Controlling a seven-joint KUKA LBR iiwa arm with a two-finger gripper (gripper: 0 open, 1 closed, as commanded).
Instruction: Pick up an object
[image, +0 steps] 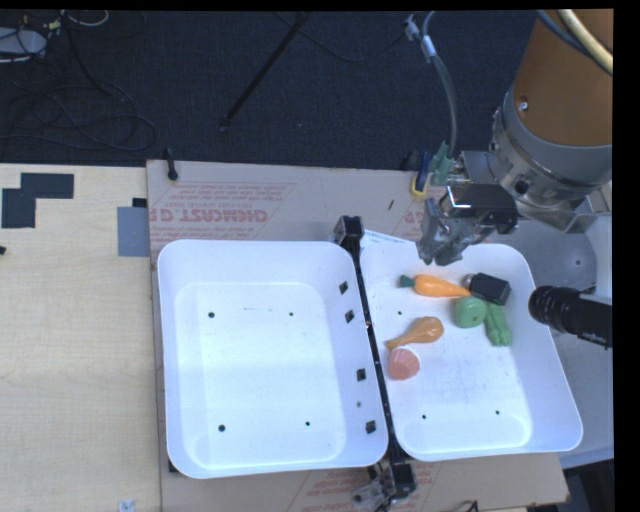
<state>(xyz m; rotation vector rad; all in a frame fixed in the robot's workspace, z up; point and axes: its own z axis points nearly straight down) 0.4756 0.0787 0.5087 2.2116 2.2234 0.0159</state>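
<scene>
Several small objects lie in the right bin (520, 430): an orange carrot (437, 286), a black block (489, 288), a green toy (480, 317), an orange pear-shaped piece (420, 332) and a pink round piece (403, 365). My gripper (441, 252) hangs over the bin's far edge, just behind the carrot, pointing down. I see nothing between its fingers, and their spacing is unclear from this angle.
The left bin (180, 350) stands beside the right one, with a black divider (362, 330) between them. Both rest on cardboard (250, 205) on a wooden bench. A black cylinder (570, 312) juts in at the right edge.
</scene>
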